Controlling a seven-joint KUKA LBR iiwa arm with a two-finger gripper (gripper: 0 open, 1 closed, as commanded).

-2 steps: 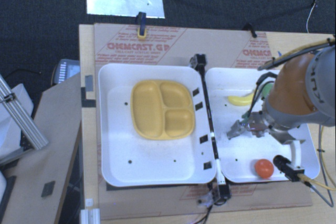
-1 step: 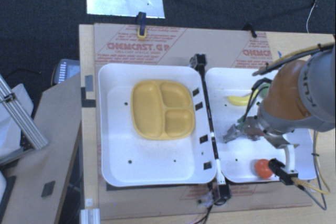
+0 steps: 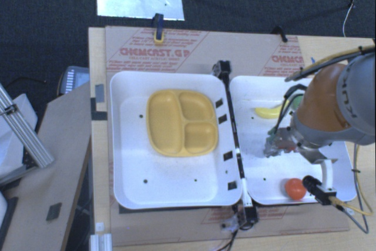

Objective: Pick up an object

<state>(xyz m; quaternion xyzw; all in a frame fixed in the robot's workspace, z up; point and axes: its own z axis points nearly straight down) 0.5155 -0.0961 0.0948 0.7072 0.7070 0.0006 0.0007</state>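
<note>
Closest to the lens, rising off the bench, is the arm (image 3: 329, 106), reaching in from 3 o'clock over the right bin.

The left bin (image 3: 135, 185) holds one thing, a yellow plate (image 3: 182, 123) with three compartments, lying flat just off centre toward 12 o'clock. It looks stiff and light but broad. Only its rim would offer a hold, so it is probably a poor pick.

In the right bin (image 3: 252, 91) the gripper (image 3: 275, 145) hangs low over bare white floor near the middle. Whether the jaws stand apart or together cannot be told from here, and nothing can be seen held.

At 12 o'clock from the gripper lies a small yellow piece (image 3: 267, 111), curved like a banana and partly hidden by the robot's cables. It is low and slim, so it is likely best pinched across its narrow middle.

At 5 o'clock from the gripper, near the bin's front wall, sits an orange ball (image 3: 295, 187). It seems light, smooth and apt to roll. A centred grip across its widest part suits it best, and an off-centre squeeze may push it away.
</note>
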